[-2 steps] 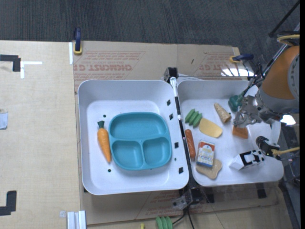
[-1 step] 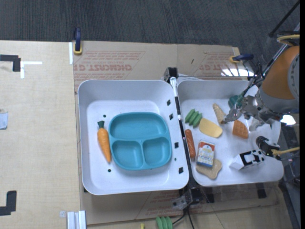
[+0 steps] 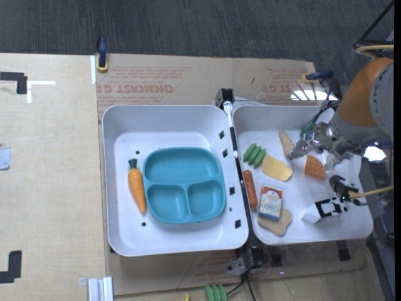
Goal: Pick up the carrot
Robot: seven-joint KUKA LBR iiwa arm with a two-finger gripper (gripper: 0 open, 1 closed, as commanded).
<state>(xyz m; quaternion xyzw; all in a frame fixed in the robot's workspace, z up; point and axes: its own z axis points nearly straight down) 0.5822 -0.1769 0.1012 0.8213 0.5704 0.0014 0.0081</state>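
So the carrot (image 3: 137,190) is lying in the left bin (image 3: 119,124), orange with a little green top pointing toward the far side. It's sitting lengthwise just beside the left edge of a blue divided plate (image 3: 185,184), which is taking up the middle of that bin. I can't tell whether the two are actually touching, they're that close.

The tool (image 3: 311,142) is hanging over the right bin (image 3: 294,115) instead, well apart from the carrot, with the whole plate and the wall between the bins in between. The grey arm (image 3: 366,93) with its orange band is coming in from the right side. Honestly I can't tell whether the tool is apart or together, since it's just a jumble of metal from this angle, and nothing is visibly sitting in it.

The right bin is looking pretty crowded. A pale breadstick-looking piece (image 3: 286,144) is lying just left of the tool, and an orange wedge (image 3: 314,167) is sitting right below it. Further left, some green pods (image 3: 254,153) are lying next to a yellow slice (image 3: 276,167). A reddish sausage (image 3: 250,189) is running along the bin's left wall, and a small printed box (image 3: 271,203) is resting beside it, partly overlapping a tan cracker (image 3: 280,223) at the near side.

Both bins are sitting on a cardboard sheet (image 3: 163,83) on the bench (image 3: 50,199).
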